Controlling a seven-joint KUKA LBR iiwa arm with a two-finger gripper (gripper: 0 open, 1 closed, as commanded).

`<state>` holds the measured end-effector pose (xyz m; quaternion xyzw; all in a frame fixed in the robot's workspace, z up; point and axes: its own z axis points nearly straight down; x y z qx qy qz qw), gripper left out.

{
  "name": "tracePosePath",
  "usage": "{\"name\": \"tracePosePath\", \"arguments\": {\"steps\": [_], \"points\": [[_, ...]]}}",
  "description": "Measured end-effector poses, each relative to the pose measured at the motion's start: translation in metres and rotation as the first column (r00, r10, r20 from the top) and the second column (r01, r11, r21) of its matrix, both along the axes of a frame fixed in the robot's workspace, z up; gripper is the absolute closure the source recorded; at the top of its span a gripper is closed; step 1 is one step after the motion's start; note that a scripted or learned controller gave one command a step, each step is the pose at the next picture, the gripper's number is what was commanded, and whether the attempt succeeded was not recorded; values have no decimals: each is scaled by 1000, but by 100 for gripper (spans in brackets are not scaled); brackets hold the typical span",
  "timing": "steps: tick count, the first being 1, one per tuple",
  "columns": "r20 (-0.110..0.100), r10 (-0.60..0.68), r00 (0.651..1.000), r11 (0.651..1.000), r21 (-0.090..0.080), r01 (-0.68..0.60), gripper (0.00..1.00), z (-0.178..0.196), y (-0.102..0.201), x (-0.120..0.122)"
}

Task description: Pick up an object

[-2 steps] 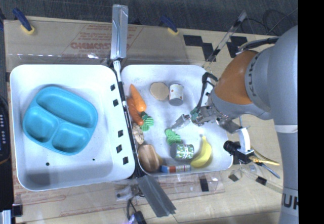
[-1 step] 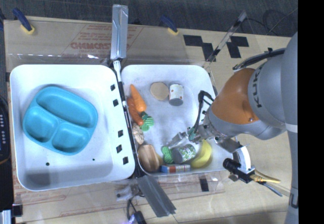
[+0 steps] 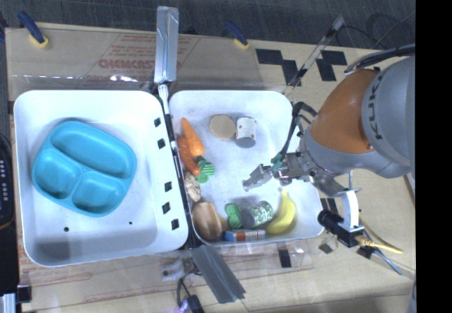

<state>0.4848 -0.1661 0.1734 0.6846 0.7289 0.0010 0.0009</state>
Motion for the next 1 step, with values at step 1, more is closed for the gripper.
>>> {"name": "tracePosePath", "arguments": {"steps": [1], "points": [[-1, 58, 998, 998, -1, -58, 0, 55, 7, -3]]}}
